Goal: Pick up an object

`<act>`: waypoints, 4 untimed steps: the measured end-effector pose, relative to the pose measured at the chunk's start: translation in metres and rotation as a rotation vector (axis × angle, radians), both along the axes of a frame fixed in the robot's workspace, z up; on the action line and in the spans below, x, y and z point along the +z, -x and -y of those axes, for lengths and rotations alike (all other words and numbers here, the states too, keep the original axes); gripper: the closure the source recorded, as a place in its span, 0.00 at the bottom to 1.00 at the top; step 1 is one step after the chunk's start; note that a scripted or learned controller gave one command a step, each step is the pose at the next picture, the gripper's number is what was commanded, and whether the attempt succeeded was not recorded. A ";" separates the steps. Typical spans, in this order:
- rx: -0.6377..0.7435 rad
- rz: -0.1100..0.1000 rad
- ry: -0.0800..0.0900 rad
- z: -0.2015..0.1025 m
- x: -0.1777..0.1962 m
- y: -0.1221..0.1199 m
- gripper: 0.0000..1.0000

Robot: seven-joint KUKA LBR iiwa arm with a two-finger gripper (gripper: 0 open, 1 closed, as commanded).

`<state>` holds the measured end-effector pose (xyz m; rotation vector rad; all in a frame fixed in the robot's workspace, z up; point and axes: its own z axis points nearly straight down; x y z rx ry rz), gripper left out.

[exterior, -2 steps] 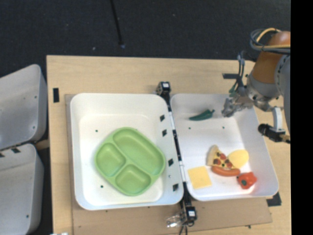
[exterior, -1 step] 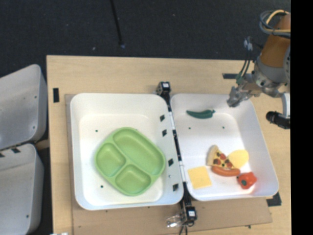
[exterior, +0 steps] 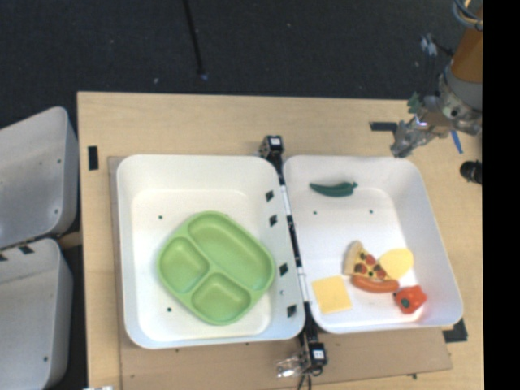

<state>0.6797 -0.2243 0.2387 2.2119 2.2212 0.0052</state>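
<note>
The right bin holds several toy foods. A dark green chili pepper lies near its far wall. At the front sit a pizza slice, a yellow round piece, a red sausage, a yellow cheese square and a small red pepper. My gripper hangs above the bench just beyond the right bin's far right corner, apart from all the foods, with nothing seen in it.
The left bin holds a green divided plate. Black clips run along the seam between the bins. The arm's orange band rises at the far right. Bare wooden bench lies behind both bins.
</note>
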 end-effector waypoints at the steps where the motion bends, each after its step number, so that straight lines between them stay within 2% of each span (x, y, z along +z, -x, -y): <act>1: 0.001 -0.008 0.000 0.001 -0.027 0.000 1.00; 2: 0.000 -0.007 -0.001 -0.056 -0.030 -0.002 1.00; 4: 0.003 -0.005 -0.003 -0.167 -0.001 -0.008 1.00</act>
